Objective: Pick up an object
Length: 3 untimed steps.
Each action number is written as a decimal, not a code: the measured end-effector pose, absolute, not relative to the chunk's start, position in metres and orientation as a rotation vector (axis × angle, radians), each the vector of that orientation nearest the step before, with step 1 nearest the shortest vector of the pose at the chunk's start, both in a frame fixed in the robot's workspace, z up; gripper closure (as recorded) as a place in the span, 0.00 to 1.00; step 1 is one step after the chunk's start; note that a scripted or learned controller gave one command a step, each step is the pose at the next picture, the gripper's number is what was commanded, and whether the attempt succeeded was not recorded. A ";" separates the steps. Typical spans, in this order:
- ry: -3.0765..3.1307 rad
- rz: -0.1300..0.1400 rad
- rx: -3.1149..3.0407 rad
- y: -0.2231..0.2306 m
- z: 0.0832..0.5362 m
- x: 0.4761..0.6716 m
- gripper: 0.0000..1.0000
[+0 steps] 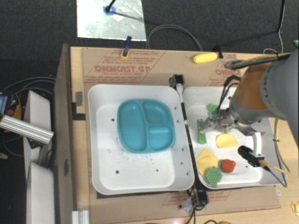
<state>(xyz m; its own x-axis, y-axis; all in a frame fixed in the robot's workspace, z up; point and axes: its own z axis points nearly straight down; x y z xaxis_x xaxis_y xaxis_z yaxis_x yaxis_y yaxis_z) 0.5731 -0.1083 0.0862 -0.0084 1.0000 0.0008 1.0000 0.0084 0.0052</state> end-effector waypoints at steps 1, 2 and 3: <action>2.226 0.007 2.209 -0.083 0.085 0.624 0.00; 2.220 0.003 2.218 -0.100 0.085 0.627 0.00; 2.225 0.008 2.209 -0.099 0.097 0.628 1.00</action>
